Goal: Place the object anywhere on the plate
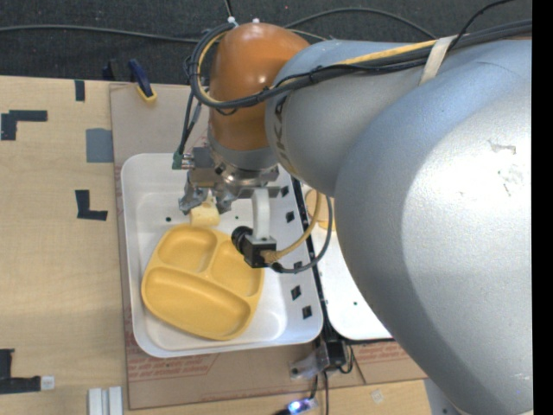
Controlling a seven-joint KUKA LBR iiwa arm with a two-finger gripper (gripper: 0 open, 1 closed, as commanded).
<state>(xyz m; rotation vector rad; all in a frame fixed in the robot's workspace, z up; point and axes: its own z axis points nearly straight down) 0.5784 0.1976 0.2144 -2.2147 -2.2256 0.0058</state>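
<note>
Grey arm; pincer around pale object.

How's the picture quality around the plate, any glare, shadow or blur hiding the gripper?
Camera view: even light, plate sharp, only soft sheen on its rims. The arm looms close and slightly soft, hiding the right bin. The gripper sits in the wrist's shadow over a pale object at the plate's far edge; its grip is unclear.

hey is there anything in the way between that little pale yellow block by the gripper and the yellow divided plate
Nothing visible stands between them. The small pale yellow block sits at the gripper, right beside the far rim of the yellow divided plastic plate in the left white bin. Whether the block lies on the bin floor cannot be told.
</note>
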